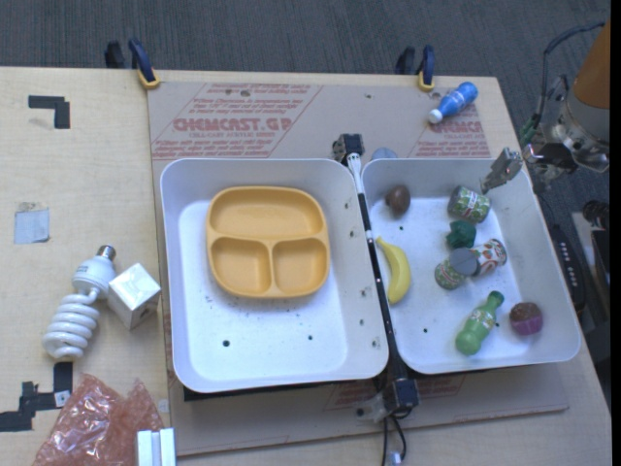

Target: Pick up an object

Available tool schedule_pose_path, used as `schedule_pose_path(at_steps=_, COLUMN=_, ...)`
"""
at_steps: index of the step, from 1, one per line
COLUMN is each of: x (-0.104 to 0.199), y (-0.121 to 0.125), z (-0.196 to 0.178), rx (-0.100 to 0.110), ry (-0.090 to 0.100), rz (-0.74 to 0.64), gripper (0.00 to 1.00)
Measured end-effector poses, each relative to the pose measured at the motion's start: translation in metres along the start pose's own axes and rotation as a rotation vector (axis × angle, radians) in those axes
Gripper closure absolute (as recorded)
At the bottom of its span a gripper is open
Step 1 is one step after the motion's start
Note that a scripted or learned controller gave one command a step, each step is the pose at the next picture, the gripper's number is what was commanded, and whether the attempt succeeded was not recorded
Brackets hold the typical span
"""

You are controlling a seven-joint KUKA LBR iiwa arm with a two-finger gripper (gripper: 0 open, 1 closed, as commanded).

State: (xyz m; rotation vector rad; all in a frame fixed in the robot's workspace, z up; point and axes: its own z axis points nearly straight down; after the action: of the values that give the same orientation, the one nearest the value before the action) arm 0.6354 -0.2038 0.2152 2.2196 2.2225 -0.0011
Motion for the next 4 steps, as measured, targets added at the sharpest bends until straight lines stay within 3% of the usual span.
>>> schedule_pose_path(at_steps=1, x=0.033, y=0.006, z=0.119, rx=0.000, ry=0.000, rz=-0.001, gripper=0.00)
schedule_pose_path(at_steps=2, x=0.033, y=0.006, z=0.109, rx=-0.002, ry=-0.001, rz=-0.003, gripper=1.00)
schedule_pose_path(at_steps=3, x=0.033, y=0.006, z=0.109, rx=-0.002, ry=-0.001, rz=-0.004, gripper=0.00)
schedule_pose_path(at_steps=4, x=0.029, y=0.024, z=0.122, rx=-0.003, ry=-0.001, rz=-0.002, gripper=0.00)
